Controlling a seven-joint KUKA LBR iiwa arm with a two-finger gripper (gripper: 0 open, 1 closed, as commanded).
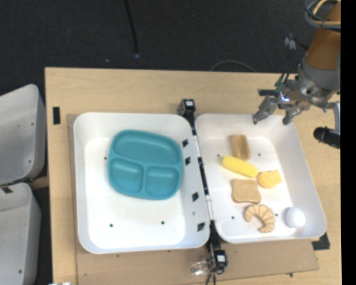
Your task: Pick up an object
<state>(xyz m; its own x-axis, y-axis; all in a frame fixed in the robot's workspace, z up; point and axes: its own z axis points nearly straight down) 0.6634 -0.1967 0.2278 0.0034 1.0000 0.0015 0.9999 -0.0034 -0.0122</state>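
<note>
I had the gripper (pixel 276 112) hanging at the upper right of the frame, over the far rim of the right bin (pixel 305 177), its fingers spread wide and holding nothing. The corn cob (pixel 239 166) lay mid-bin, lower left of it. I judged this the approach step; next it needed lowering over the cob.

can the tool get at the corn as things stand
Probably yes. The tool hangs open over the right bin's far edge, and the corn lies uncovered, with the bread roll close beside it.
</note>
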